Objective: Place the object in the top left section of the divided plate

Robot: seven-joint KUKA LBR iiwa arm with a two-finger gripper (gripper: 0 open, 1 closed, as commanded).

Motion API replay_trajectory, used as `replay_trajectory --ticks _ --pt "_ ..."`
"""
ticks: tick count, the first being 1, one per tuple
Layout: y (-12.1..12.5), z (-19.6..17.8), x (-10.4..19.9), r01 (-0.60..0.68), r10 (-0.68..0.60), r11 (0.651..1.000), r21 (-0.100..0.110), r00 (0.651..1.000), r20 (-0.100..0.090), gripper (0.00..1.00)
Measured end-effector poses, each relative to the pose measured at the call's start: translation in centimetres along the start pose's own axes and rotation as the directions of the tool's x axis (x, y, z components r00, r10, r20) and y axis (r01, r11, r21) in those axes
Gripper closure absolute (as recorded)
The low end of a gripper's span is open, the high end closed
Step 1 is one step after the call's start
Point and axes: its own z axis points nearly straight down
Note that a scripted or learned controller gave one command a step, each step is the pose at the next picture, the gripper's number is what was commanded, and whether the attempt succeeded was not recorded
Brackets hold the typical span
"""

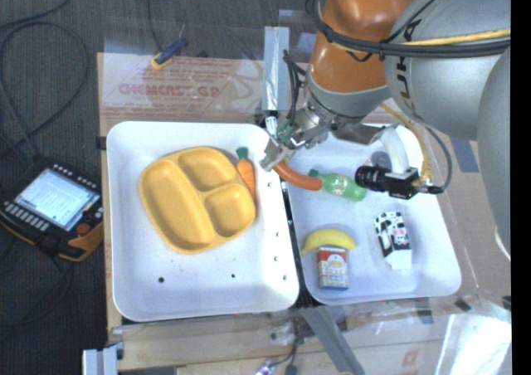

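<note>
Camera view shows the claw (280, 149) above the seam between the 2 bins, its fingers closed on one end of an orange sausage (297, 176). The sausage's long axis runs from the claw down toward the right, over the right bin (431, 278). A carrot (246, 177) lies beside the yellow divided plate (197, 197) in the left bin (199, 290). Dark carpet surrounds the bench.

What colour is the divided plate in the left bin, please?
Yellow: the divided plate shows best in the camera view.
</note>
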Motion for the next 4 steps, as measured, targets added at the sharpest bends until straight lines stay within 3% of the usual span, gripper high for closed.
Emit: replay_trajectory --ticks 1,2,3,4 --pt "0.1 -0.7 0.0 0.002 -0.002 1.000 0.004 1.000 -0.003 1.00" --pt "-4.0 -2.5 1.6 0.261 -0.261 0.965 -0.010 0.965 0.015 1.00" --pt "-1.1 -3.0 2.2 0.322 -0.322 0.947 -0.010 0.947 0.017 1.00" --pt "-1.0 -3.7 2.1 0.323 -0.322 0.947 -0.007 0.946 0.014 1.00"
